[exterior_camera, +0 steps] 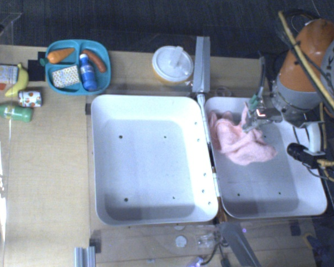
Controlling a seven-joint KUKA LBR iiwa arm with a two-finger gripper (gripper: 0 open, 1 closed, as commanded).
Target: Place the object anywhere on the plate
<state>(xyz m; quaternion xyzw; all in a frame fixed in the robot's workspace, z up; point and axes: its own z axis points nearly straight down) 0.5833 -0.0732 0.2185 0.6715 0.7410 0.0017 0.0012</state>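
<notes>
**Gripper parked on the cloth, no lift so far**

Gripper (255,114) is seen low over the top edge of the pink cloth (240,142) in the right bin (267,196), probably lined up for a pinch. Grip state can't be told. The plate (78,65) is set well apart on the wooden bench (39,177), already loaded with toy food.

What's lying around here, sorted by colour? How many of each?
Pink: 1, the cloth in the right bin
Blue: 2, the tray and the bottle in it
Orange: 2, the carrot and the sausage
Yellow: 1, the banana
Green: 1, the bottle on the bench
White: 1, the lidded cup
Total: 8
</notes>
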